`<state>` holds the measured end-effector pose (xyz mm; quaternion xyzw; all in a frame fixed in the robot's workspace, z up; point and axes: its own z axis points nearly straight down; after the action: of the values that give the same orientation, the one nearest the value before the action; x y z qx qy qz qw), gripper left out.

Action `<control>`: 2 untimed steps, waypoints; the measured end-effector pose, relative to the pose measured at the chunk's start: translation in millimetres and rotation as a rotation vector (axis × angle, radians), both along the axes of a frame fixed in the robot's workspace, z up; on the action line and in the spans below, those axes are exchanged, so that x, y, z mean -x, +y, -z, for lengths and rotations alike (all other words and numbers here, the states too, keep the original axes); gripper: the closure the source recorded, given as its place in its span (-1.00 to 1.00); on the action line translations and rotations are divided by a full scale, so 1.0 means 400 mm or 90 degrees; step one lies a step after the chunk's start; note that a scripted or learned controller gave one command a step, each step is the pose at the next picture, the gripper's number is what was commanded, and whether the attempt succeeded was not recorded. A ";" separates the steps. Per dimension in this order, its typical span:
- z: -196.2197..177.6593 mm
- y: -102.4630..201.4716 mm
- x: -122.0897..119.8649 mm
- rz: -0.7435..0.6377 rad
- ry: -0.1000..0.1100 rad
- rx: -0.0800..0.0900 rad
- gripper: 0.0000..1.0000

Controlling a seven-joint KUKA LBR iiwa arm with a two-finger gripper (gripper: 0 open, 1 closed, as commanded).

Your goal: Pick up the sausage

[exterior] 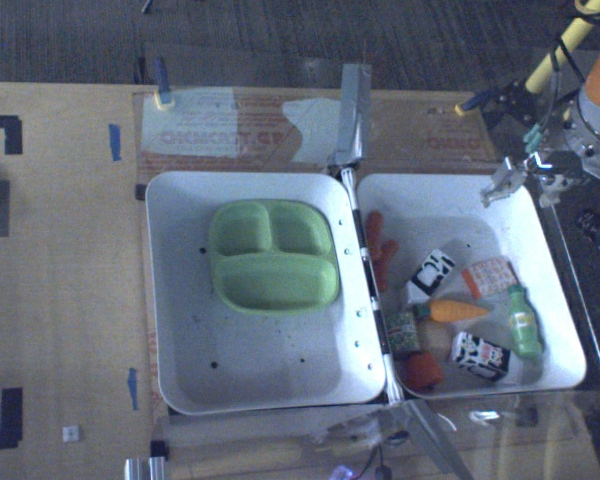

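The sausage [380, 251] is a reddish-brown link lying lengthwise against the left wall of the right bin [564, 313], near its back. My gripper [524, 186] hangs over the right bin's back right corner, well to the right of the sausage and apart from it. Its fingers [499, 185] stand open with nothing between them.
The right bin also holds a black-and-white carton [432, 271], a carrot [456, 311], a green bottle [523, 323], an orange-and-white packet [490, 276], a second black-and-white carton [479, 356] and a red item [421, 368]. A green divided plate [274, 256] lies in the left bin [180, 358].
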<state>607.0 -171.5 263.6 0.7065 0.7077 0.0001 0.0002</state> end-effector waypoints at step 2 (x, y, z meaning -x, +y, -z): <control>0.410 0.087 -0.150 0.003 0.001 0.000 -1.00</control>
<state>666.9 -136.7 99.7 0.7083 0.7059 -0.0001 -0.0002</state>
